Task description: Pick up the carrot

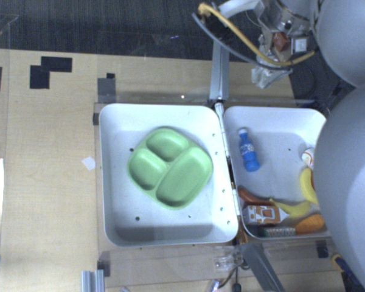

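1. Two white bins sit side by side on the bench (55,181), and the claw (266,75) hangs above the far rim of the right bin (280,123), its state not readable from this angle; nothing shows beneath it.
2. Well below the claw, at the near edge of that bin, the carrot (310,224) lies as an orange stub, partly hidden by the arm's grey body (347,181).
3. Crowded against the carrot are a banana (304,193), a small brown carton (261,213) and a reddish sausage-like piece (250,194); the pile sits in the near corner, probably where loose things slid or were dropped.
4. Closer under the claw, a blue bottle (248,151) lies on its side on bare bin floor, apart from the heap.
5. Off to the claw's side, the left bin (118,224) holds a green divided plate (170,168), which plays no part in this job.
6. Judged from this pose, the pick has not begun: the claw must travel toward the near corner and come down among tight neighbours, where the banana could be nudged or grabbed instead.
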{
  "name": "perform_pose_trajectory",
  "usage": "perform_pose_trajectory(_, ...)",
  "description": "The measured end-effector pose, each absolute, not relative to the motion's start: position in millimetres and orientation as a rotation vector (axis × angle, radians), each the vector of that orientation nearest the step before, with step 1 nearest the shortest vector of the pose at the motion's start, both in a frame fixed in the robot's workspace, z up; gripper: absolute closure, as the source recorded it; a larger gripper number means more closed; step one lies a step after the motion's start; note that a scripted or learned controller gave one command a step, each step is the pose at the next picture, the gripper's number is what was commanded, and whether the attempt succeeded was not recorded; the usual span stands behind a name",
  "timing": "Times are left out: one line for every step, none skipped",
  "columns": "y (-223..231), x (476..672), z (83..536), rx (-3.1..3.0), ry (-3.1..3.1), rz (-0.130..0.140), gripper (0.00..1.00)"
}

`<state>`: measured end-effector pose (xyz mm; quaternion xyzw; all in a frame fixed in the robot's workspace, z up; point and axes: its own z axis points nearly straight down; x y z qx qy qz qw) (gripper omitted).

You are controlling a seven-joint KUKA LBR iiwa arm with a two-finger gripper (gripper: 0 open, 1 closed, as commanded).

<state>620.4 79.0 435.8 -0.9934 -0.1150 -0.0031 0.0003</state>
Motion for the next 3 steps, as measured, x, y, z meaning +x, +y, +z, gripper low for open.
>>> perform_pose_trajectory(113.1, 625.7, 380.2, -3.124, -0.318, -0.006, 1.00)
perform_pose_trajectory(39.8, 653.4, 341.6, -3.124, -0.339, 0.001, 1.00)
perform_pose_trajectory(81.1, 654.9, 241.0, -3.075, -0.644, 0.000, 1.00)
